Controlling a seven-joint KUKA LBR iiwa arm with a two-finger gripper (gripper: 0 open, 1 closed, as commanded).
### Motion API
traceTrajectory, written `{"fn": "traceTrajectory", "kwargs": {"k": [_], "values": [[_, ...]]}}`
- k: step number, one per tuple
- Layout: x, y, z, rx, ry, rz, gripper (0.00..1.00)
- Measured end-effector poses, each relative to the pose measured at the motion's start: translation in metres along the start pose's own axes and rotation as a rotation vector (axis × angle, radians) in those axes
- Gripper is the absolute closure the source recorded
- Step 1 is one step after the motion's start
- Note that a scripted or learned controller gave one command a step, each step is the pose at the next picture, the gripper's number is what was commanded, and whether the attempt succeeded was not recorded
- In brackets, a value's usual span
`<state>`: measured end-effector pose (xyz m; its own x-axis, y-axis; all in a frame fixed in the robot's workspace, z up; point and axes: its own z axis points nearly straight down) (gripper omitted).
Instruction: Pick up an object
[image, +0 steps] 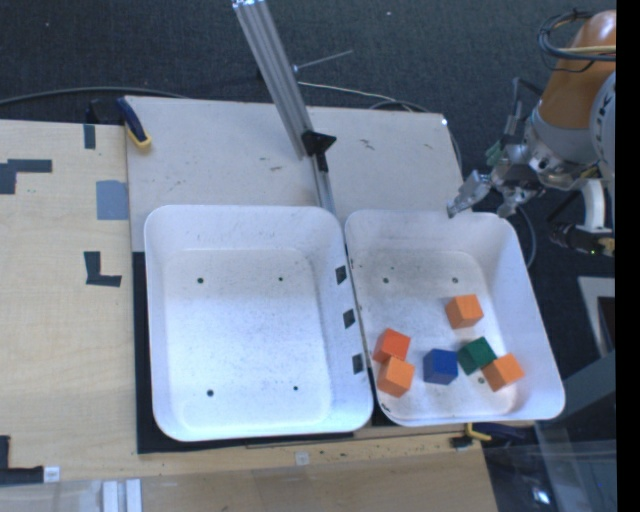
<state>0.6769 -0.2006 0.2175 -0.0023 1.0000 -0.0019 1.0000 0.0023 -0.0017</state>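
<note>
Above right bin's (520, 262) far rim: my gripper (484, 199), fingers spread, holding nothing. Blocks clustered near bin's front: four orange (464, 311), one blue (439, 366), one green (476, 354). Left bin (160, 300) alongside, tan bench (60, 330).

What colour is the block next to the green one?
Blue block, seen in the camera view.

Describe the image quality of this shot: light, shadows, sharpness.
Camera view: even, soft light with no hard glare; the right bin and left bin cast only faint shadows; the blocks, such as the blue one, read fairly sharp; the tool at the bin's far rim looks slightly soft and its fine detail is hard to read.
</note>
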Motion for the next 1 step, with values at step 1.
{"fn": "traceTrajectory", "kwargs": {"k": [1], "values": [[-0.0083, -0.0585, 0.1076, 0.01, 0.003, 0.003, 0.0]]}}
